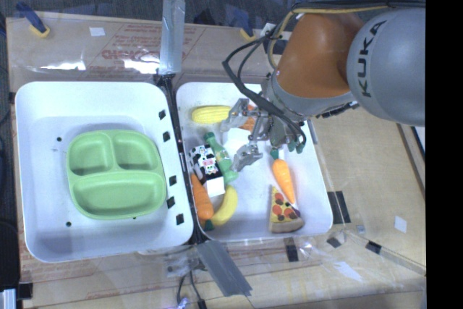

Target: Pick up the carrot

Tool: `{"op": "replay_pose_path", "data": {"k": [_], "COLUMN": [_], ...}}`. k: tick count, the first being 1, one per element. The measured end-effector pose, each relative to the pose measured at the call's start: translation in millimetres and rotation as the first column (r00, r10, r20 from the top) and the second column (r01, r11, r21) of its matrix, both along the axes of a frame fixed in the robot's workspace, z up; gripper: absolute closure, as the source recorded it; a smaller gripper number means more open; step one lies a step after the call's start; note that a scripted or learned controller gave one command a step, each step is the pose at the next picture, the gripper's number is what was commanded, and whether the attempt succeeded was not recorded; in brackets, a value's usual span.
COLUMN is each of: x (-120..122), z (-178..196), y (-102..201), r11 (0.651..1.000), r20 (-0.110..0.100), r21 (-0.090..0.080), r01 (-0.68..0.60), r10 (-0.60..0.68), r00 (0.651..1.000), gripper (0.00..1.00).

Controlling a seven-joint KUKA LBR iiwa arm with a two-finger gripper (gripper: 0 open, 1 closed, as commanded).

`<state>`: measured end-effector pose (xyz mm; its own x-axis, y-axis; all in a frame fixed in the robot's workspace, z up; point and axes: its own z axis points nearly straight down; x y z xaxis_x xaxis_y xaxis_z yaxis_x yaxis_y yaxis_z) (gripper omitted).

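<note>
A carrot [283,181] with a green top lies in the right bin [315,184], pointing toward the front, just above a pizza slice [282,210]. A second orange carrot [202,200] lies along that bin's left wall. My gripper [242,137] hangs over the middle of the right bin, left of the first carrot and apart from it. Its fingers [249,155] are spread open, and only the white bin floor shows between them. A small orange piece [250,124] peeks out behind the gripper; I cannot tell what it is.
The right bin also holds a corn cob [210,114], a green bottle [220,155], a black-and-white carton [205,163] and a banana [227,207], all close to the gripper's left. The left bin [29,155] holds a green divided plate [114,173].
</note>
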<state>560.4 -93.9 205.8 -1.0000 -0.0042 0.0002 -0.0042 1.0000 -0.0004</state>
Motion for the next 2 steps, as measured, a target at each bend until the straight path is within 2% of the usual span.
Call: {"op": "replay_pose_path", "data": {"k": [1,2], "x": [18,-10], "z": [-18,-115], "y": [-91,-103], "r11": [0.972,0.982], "r20": [0.002,0.000], "r21": [-0.002,0.001], "r01": [-0.234,-0.187], "r10": [0.234,0.187], "r00": [0.972,0.982], "gripper": [0.00,0.00]}}
